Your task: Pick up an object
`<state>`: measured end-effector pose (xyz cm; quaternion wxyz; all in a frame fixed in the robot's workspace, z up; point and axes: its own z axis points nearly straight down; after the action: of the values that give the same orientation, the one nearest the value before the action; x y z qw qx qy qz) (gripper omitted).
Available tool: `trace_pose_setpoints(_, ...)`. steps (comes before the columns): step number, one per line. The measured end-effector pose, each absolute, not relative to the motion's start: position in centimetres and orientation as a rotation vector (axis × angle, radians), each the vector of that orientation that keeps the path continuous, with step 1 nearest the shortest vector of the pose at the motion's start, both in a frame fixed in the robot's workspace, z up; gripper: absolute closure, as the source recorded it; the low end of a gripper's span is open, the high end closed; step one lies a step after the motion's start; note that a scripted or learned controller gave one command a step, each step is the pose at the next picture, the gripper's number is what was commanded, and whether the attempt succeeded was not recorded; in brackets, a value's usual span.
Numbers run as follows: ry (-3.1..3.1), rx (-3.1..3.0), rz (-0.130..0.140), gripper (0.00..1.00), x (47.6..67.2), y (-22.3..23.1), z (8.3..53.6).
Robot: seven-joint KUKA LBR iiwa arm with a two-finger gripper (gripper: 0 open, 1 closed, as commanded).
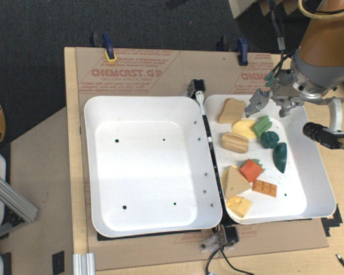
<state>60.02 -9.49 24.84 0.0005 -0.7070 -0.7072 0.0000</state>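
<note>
Hovering at two o'clock, my gripper (273,103) is spreading its fingers apart, gripping nothing, above the right bin (309,179). Below it, that bin is holding toy foods: bread slice (231,110), green vegetable (263,124), red piece (251,169), cheese wedge (239,205)

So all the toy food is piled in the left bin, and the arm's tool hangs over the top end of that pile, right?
Not quite: the camera view shows the toy food in the right bin, not the left bin. The rest holds: the tool hangs over the top end of the pile.
</note>
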Motion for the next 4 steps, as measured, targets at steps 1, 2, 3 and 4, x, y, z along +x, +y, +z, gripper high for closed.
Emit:
trace_pose_setpoints(1, -2.215, -2.219, 0.006, 0.0, 56.5, -10.6, 13.6)
trace_pose_setpoints(2, -2.218, -2.219, 0.003, 0.0, 54.3, -10.3, 8.3)
trace_pose_setpoints(3, -2.221, -2.225, -0.002, 1.0, 54.5, -10.4, 9.5)
trace_pose_setpoints(4, -2.237, -2.225, -0.014, 1.0, 67.1, -8.3, 19.1)
